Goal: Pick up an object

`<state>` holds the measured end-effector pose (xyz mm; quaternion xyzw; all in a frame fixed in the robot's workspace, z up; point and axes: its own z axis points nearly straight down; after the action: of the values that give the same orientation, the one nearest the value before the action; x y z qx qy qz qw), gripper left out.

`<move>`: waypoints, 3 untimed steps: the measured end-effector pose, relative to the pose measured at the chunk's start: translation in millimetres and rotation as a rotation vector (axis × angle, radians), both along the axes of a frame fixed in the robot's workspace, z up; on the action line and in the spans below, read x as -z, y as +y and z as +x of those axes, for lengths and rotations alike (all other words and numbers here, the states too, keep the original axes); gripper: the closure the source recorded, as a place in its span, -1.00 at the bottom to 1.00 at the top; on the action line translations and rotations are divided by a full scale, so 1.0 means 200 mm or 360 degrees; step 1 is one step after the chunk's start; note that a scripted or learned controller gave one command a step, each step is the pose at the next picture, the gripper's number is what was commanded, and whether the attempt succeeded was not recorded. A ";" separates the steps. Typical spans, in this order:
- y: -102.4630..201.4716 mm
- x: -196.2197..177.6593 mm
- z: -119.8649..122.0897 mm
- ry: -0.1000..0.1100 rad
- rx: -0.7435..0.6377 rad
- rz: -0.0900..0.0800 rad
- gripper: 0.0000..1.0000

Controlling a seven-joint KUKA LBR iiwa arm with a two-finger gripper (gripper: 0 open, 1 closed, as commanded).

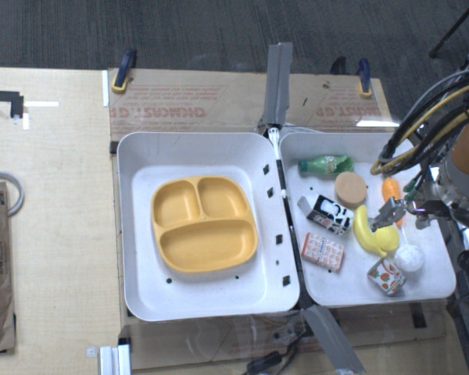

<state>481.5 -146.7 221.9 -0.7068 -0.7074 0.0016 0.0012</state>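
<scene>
Operator: On the desk (55,209), which bin holds what?

Technician: Left bin (133,233) holds one yellow divided plate (205,223). Right bin (434,283) holds the loose items: a green bottle (325,165) at the far side, a tan round disc (350,187) just near of it, a black-and-white carton (331,214), a red-patterned packet (323,251), a banana (372,234), an orange item (391,189), a white ball (409,258) and a small printed carton (386,276) at the near right.

Operator: Gripper position and state?

Technician: Gripper (391,212) sits over the right bin, directly above the banana's far end, beside the orange item. Whether it is open or closed cannot be determined, and no item is visibly gripped.
</scene>
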 end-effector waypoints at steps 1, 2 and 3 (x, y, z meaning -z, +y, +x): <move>-0.11 0.56 0.04 -0.0006 -0.0395 0.0001 -1.00; -0.11 0.65 0.12 -0.0006 -0.0478 0.0001 -1.00; -0.11 0.61 0.13 -0.0006 -0.0472 -0.0001 1.00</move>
<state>506.5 -168.6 100.5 -0.5945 -0.8041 0.0005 -0.0007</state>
